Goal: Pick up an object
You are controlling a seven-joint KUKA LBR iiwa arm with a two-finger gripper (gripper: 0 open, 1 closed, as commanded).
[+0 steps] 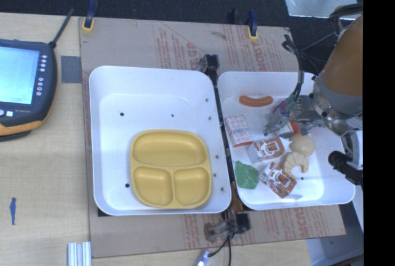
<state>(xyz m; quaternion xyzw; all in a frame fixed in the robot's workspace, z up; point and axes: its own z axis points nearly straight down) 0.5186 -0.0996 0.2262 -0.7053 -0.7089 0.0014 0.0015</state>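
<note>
Frankly, the gripper (285, 118) blurs over the right bin (321, 197); its state cannot be told.

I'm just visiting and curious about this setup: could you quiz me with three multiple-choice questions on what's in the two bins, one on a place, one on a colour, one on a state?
1. Where is the yellow tray?
A. left bin
B. right bin
C. on the bench outside the bins

2. What colour is the leaf-like piece in the right bin?
A. blue
B. green
C. purple

3. How does the tray lie?
A. flipped over
B. standing on edge
C. flat, compartments up

Answers: 1 A, it sits inside the left bin; 2 B, it is plainly green; 3 C, its three compartments face up.
</note>
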